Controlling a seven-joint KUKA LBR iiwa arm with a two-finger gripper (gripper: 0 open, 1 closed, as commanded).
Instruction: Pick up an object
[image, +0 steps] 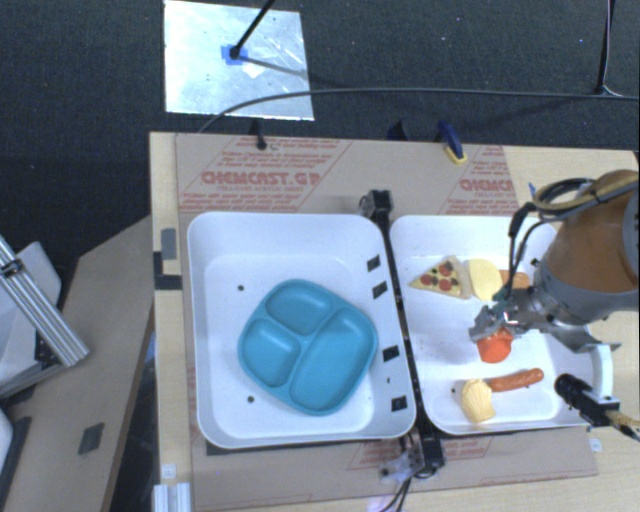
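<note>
My gripper (497, 326) hangs low over the middle of the right bin (440, 240), at the end of the grey and orange arm that comes in from the right. Directly under it, touching or nearly touching its tip, sits a small red-orange round object (495, 348). A pizza slice (443, 277) lies to the upper left of the gripper, with a pale yellow piece (484, 277) beside it. Toward the front, an orange-red sausage (516, 380) and a yellow lumpy piece (478, 401) lie on the bin floor.
The left bin (215, 300) holds a blue divided plate (307, 345). A black divider with clips (398, 320) runs between the bins. Cardboard covers the bench behind them, and a metal rail (40, 310) stands at the far left.
</note>
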